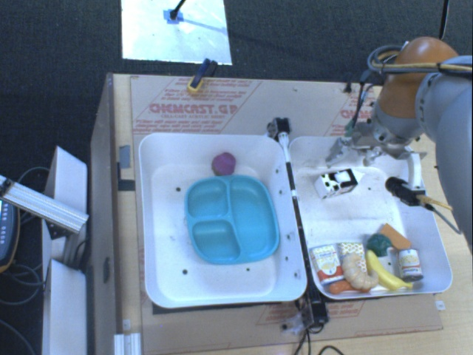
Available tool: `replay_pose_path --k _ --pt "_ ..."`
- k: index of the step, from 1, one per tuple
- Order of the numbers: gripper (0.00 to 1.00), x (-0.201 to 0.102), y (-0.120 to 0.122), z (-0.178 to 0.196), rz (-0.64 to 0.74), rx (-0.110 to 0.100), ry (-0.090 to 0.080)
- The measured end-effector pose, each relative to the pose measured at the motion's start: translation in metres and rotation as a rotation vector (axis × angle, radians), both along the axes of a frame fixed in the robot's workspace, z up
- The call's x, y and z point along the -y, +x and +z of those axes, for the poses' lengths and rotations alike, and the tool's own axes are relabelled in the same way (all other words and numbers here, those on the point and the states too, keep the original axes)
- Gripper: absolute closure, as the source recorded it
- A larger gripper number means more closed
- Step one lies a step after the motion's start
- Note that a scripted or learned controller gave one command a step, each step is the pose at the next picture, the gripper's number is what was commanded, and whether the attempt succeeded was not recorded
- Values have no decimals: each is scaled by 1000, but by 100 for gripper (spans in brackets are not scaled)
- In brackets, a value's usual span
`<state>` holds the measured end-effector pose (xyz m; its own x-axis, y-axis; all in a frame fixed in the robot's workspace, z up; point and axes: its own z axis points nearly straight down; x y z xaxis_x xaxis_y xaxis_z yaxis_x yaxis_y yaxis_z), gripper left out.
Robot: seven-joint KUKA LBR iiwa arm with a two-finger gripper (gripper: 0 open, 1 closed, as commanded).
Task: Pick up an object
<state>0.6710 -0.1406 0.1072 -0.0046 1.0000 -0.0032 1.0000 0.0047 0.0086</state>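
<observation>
- Gripper hangs over the far part of the right bin. Spread or pressed together: can't tell from this angle. I see nothing in it.
- Best target, I'd say: the black-and-white toy, lying alone on bare bin floor just near-left of the gripper, not touching it.
- To do it well: centre over the toy, turn to span its short side, drop straight, and close only once low enough. A glancing touch would likely skid it.
- Skip the pile in the near right corner — banana, carton and small bits packed touching, so no clean gap.
- Surface: smooth white plastic that looks slick; expect light things to slide.
- Room: the toy sits clear of the bin walls and the centre divider, so the approach is open on all sides.
- Left bin holds a blue plate and a purple ball — well apart, not needed here.
</observation>
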Motion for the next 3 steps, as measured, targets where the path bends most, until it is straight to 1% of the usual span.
replay_pose_path --k 1,2,3 --pt "100 0 1 11 1 4 0" --pt "0 0 1 11 1 3 -1" --pt "100 0 2 23 2 7 -1"
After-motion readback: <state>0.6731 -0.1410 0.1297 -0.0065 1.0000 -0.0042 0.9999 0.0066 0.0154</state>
